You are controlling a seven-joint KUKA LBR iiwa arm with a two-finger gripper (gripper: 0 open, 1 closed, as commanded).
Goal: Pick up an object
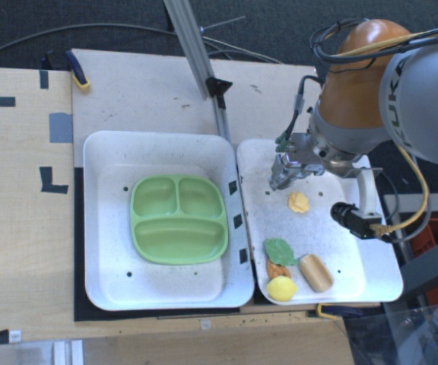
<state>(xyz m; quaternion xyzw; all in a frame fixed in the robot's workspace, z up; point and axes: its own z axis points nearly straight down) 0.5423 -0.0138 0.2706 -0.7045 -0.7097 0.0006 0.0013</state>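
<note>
Two white bins side by side on the desk (128, 90). Left bin (105, 204) holds a green divided plate (179, 219), lying flat near its middle. Right bin (356, 280) holds the small items.

End effector (281, 175) is over the far left part of the right bin, pointing down; arm (363, 74) comes in from the right, orange band above the wrist. Cannot tell how its grasping parts stand; nothing visible held in it.

Small yellow piece (299, 202) lies on the bin floor just right of and nearer than the end effector, apart from it.

Cluster at the near edge of the right bin: green leaf-shaped item (279, 249), an orange piece (278, 270) partly under it, a yellow lemon-like item (281, 288) just nearer, touching or almost. Tan bread-roll-shaped item (315, 272) just right of these, lying at a slant.

A grey metal bar (190, 36) crosses the far side of the desk at a slant. Blue-and-yellow clamp (77, 70) at the far left corner.
</note>
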